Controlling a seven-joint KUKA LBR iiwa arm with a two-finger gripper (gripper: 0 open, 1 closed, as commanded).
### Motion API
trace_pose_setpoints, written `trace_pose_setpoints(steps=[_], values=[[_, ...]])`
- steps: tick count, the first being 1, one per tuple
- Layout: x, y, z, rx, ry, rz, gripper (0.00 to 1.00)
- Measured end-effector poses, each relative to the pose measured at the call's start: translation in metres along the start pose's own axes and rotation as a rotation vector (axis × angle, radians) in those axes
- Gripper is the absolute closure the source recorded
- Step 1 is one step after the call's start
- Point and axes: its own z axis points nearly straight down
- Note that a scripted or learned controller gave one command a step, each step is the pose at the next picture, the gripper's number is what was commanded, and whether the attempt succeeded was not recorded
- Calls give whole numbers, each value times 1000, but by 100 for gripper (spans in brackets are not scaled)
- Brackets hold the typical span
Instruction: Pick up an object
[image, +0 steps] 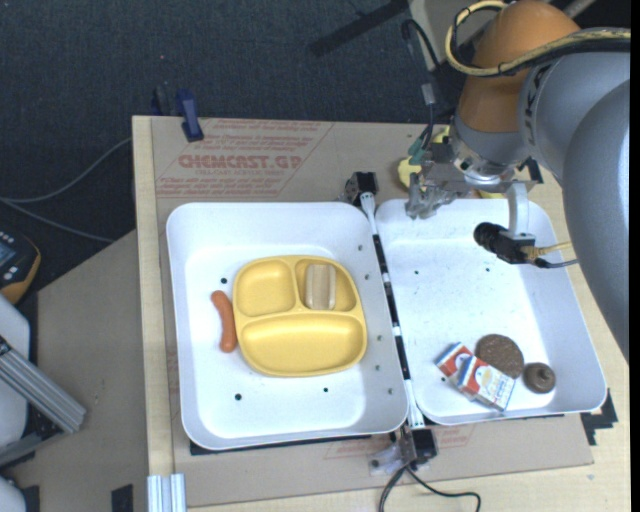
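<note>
Your end effector (428, 198) hangs over the right bin's (440, 300) upper-left rim, its opening impossible to judge. Lower right lie a red-and-white carton (474, 377), brown disc (499, 353) and small brown ring (539, 377).

blue clamp (188, 115) at board's (240, 160) far-left edge | cable (60, 185) on dark floor

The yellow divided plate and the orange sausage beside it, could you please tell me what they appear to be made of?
The yellow divided plate looks like moulded plastic, matte to satin: uniform colour, rounded compartment walls, soft highlights. The orange sausage, lying in the left bin by the plate's left edge, looks like a plastic or rubber toy: smooth, evenly coloured, slightly glossy. Which of the two it is, the view leaves open.
</note>
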Motion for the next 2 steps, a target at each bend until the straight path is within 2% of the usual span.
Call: trace_pose_setpoints(steps=[1,2], values=[[25,0,0,0,0,-1,100],[-21,0,0,-2,-2,6,100]])
